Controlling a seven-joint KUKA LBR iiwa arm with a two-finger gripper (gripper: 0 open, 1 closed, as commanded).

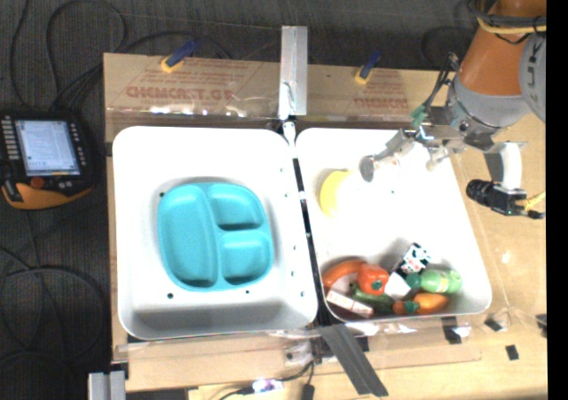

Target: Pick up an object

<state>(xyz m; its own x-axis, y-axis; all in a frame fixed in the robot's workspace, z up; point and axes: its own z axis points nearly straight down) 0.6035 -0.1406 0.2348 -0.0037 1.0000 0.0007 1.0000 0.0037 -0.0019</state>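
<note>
Two white bins (204, 318) share the desk; over the right one (near a yellow piece (333, 190)) hangs the pincer (399, 152), spread, pinching nothing.

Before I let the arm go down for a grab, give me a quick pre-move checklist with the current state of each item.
1. Gripper above the right bin, not the left: ok.
2. Nothing between its fingers: ok, it looks bare.
3. A target is close: ok, the yellow piece lies just left of and below the fingertip.
4. Target stands apart from other things: ok; the pile sits in the bin's near corner.
5. Target clear of the bin wall: not ok, it lies close to the divider side.
6. Fingers open wide enough: cannot tell from this angle.
</note>
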